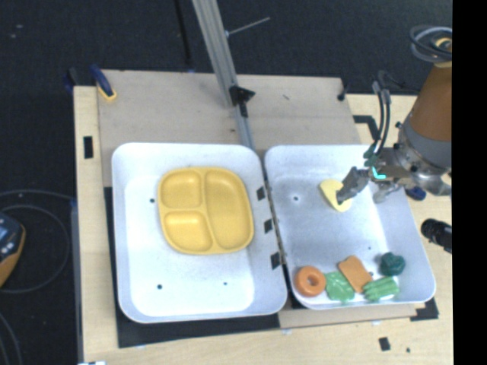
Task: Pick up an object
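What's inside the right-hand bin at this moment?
In the right bin: a yellow piece at the gripper, plus an orange ring, orange block and green pieces along its near edge. The gripper covers part of the yellow piece.

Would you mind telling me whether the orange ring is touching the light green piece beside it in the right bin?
Touching. In the camera view the orange ring and the light green piece sit edge against edge at the right bin's front wall, with no white floor between them.

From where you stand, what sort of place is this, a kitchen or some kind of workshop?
Most likely a robot test bench in a lab, not a kitchen. Two shallow white plastic bins sit side by side on a pale wooden bench, a grey arm with an orange band reaches in, and the food is small plastic toys.
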Available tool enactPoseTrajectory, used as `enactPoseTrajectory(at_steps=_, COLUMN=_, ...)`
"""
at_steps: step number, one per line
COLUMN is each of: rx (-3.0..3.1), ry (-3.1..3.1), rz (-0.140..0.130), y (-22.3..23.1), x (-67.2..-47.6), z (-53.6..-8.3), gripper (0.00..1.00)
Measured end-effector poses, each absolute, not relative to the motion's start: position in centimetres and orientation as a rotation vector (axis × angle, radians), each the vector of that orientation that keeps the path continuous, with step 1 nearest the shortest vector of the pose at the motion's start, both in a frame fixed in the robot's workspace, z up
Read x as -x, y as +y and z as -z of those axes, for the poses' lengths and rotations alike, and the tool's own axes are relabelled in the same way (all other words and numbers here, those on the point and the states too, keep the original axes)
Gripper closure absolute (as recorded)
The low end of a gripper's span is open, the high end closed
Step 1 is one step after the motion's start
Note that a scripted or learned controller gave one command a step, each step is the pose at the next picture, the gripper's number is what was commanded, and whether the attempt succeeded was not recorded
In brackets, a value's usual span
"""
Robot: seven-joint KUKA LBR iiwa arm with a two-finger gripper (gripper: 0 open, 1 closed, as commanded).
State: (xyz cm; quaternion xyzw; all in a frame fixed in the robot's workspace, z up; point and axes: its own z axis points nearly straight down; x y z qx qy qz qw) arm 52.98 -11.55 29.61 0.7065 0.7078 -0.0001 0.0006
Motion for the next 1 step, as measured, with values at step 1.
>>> enactPoseTrajectory(at_steps=1, rx=-2.218, ry=2.222, rz=-0.001, y=-11.55, x=-53.0, z=-29.65, gripper=0.0)
